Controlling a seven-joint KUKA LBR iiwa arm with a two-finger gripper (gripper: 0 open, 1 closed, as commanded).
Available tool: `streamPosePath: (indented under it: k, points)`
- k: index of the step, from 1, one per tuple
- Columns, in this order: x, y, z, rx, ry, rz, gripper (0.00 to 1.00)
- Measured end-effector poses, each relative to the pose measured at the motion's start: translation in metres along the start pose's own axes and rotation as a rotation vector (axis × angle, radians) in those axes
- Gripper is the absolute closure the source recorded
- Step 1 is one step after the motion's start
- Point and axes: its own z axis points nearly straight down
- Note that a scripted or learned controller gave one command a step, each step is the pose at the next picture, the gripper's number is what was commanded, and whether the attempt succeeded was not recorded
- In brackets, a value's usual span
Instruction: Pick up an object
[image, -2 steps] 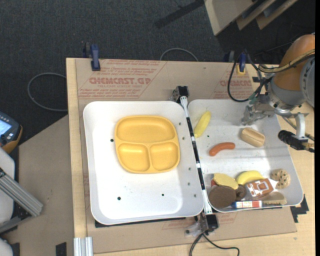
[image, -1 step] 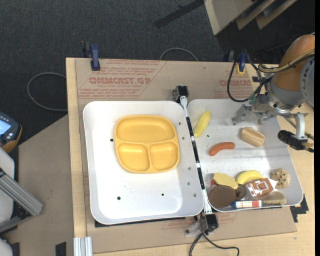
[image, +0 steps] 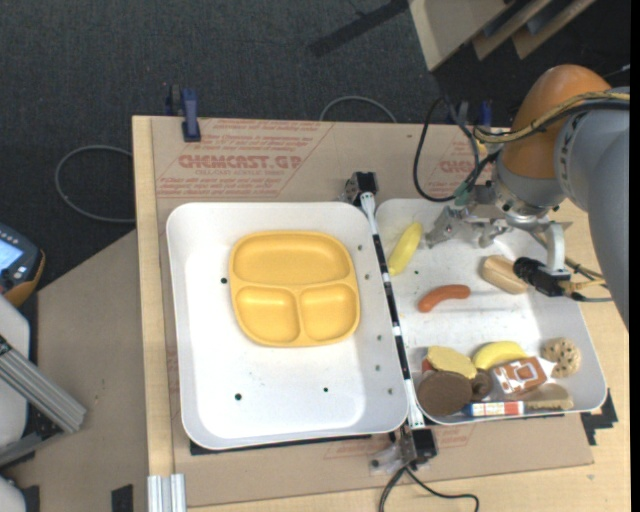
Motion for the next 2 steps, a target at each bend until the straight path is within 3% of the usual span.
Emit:
streamPosePath:
  k: [1,2]
  points:
    - [0.056,0.000,0.003,0.001,-0.001,0.001,0.00]
    - [-0.030,-0.013,0.003,-0.002,-0.007,0.012,0.00]
